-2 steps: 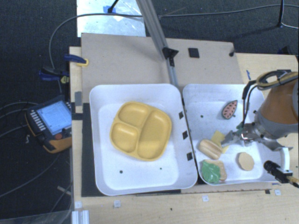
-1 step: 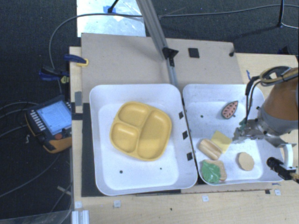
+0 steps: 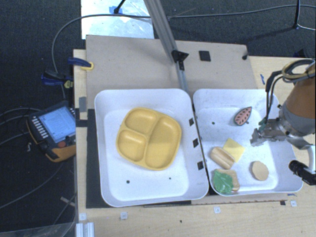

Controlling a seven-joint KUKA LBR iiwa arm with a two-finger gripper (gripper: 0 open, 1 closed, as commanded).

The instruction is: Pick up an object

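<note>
No text, label, brand or number can be read anywhere on the bench or bins — the handheld pendant (image 3: pixel 53 127) on the floor at left has a lit blue screen (its contents are too blurred to make out).

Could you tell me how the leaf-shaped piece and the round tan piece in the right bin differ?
The leaf-shaped piece is reddish with dark streaks; the round tan piece is plain beige. The leaf is pointed and elongated, lying at a slant; the tan one is a disc. The leaf sits toward the bin's far side, the disc toward its near side. Both lie flat in the right bin, untouched.
</note>
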